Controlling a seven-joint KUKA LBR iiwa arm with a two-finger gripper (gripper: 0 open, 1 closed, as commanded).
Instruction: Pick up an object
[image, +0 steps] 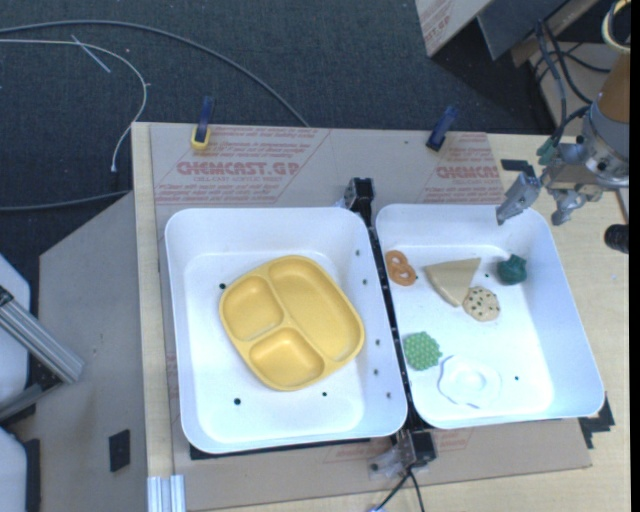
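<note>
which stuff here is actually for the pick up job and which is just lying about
For the job: claw, open above the right bin's far rim; in that bin, pretzel, tan wedge, cookie, dark green piece, light green cluster, white piece.

Lying about: yellow divided tray in the left bin, clamps, cables.

Yellow tray — glossy plastic; bins — smooth white.

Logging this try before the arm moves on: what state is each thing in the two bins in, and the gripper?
Gripper: open, holding nothing, above the right bin's far edge.
Yellow tray: flat, upright, in the left bin.
Pretzel: lying flat.
Cheese wedge: lying flat.
Cookie: flat, touching the wedge.
Teal piece: loose.
Green piece: loose.
</note>
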